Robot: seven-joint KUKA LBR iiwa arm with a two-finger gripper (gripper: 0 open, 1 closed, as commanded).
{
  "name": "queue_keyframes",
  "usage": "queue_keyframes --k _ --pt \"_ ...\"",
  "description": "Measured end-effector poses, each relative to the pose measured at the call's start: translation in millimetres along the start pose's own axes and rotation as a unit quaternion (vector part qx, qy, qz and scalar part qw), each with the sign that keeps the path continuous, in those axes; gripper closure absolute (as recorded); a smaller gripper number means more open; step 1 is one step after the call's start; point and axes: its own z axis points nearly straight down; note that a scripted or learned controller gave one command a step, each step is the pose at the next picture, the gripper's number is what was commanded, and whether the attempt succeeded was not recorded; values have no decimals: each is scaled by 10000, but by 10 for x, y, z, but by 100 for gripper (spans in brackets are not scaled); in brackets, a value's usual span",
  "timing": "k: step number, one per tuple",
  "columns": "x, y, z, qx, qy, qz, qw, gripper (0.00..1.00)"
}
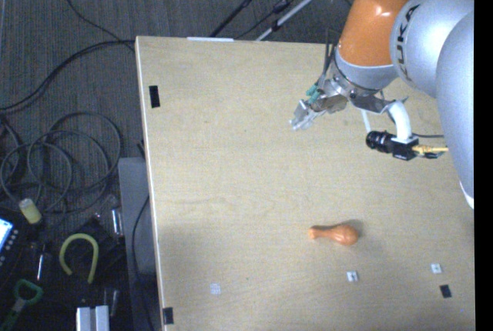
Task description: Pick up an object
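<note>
Floor at left carries loose cables (pixel 62 145), a yellow-green hook-shaped tool (pixel 77 252) and other odds, all off the work surface, prob. parked there to keep them out of the arm's reach. Tan bench top (pixel 231 183) carries a small black marker (pixel 155 96) near its left edge. Lone orange object (pixel 335 233), pear- or gourd-shaped w/ narrow neck pointing left, lies on its side in the lower middle, free on all sides, so approach from above looks easy. Gripper (pixel 304 118) hangs higher in view, upper middle, well apart from the orange object, tilted down-left. Something teal shows at its base; can't tell what. Nothing visible between its tips. Pincer spread: can't tell, tips too small and blurred. Arm (pixel 385 29) w/ orange band enters from right.
</note>
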Motion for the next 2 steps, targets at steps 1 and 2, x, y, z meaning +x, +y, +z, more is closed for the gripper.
queue_keyframes --k 1,2 --pt "0 0 0 0 0 0 10000 0" --pt "16 330 81 -5 -1 272 9996 0"
